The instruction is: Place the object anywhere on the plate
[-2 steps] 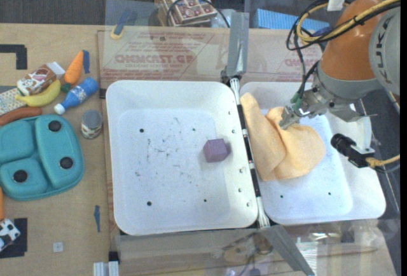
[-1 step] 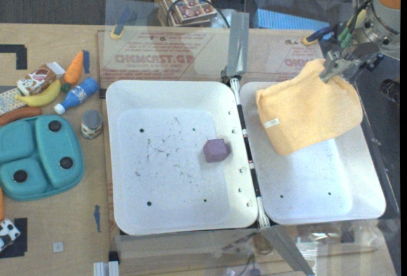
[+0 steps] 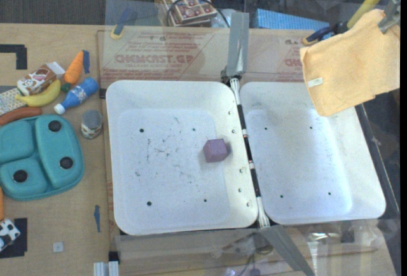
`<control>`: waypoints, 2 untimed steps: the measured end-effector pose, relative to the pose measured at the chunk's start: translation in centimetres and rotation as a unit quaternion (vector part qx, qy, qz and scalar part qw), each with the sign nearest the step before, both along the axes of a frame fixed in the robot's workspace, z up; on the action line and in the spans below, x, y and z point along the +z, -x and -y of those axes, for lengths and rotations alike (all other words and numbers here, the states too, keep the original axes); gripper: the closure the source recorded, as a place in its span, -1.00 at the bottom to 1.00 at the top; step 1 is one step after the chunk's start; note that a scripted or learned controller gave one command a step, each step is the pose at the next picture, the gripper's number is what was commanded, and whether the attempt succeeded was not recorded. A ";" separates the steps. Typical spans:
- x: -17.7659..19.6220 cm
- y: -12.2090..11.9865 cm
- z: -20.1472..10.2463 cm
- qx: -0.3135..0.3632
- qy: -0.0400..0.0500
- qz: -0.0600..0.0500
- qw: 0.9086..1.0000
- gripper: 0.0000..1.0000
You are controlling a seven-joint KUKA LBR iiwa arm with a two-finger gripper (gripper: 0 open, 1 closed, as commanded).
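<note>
A: Cam view, what's the key relation?

B: I read the cube as the obj. It sits in the left bin, right-of-centre, near the divider. The teal plate is on the bench, left of both bins. So the carry runs leftward, over the bin wall. The cube is squat with no real long axis, its sides a bit skewed to the bin.

A: Pincer?

B: Can't tell if it's released or clenched. A yellow cloth hangs over the right bin's far corner and covers that end. A grey bit at the cloth's top is cut by the frame edge. Poss. the cloth is the obj instead, I can't settle it.

A: Anything else unclear?

B: The plate is cut off at the left edge.
</note>
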State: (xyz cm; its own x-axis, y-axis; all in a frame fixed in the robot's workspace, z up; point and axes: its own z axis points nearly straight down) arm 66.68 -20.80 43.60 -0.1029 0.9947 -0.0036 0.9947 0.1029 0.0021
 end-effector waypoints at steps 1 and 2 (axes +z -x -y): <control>-0.1 -0.1 1.5 -0.201 0.000 0.000 0.980 1.00; -0.1 0.0 0.3 -0.379 -0.001 0.000 0.925 1.00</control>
State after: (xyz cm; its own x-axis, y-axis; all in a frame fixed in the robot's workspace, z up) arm 66.72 -21.07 43.46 0.6245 0.7810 -0.0018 0.7810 -0.6245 0.0010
